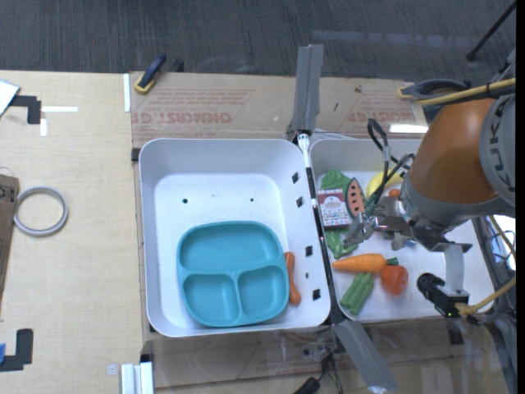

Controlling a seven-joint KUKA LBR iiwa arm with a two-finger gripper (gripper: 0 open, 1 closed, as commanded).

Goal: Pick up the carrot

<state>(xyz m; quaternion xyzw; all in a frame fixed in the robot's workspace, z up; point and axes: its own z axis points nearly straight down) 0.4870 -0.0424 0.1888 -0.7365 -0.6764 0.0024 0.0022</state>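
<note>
While the grey arm [459, 162] with its orange band reaches in over the right bin [472, 298], the claw [358, 232] hangs low above that bin's left half, its metal tips close together with nothing visibly held between them, though at this slant how far they are parted cannot be told for sure. Just below the claw lies the carrot [359, 262], orange and stretched sideways, with its green end pointing toward the bin's right side; it rests on the bin floor, apart from the claw. Beside the carrot's green end sits a small orange-red vegetable [394, 278], and near the bin's front edge a green pod [357, 293] lies at a slant. Toward the bin's back-left corner are a red packet [332, 208] lying over green leaves [335, 182], and next to them a watermelon slice [354, 197] and something yellow [376, 184] partly hidden by the arm. The left bin [164, 179] holds a teal divided plate [234, 273] at its front, with a second orange piece [291, 277] lying against the plate's right rim. A roll of tape [38, 211] lies near the surface's left edge.
</note>
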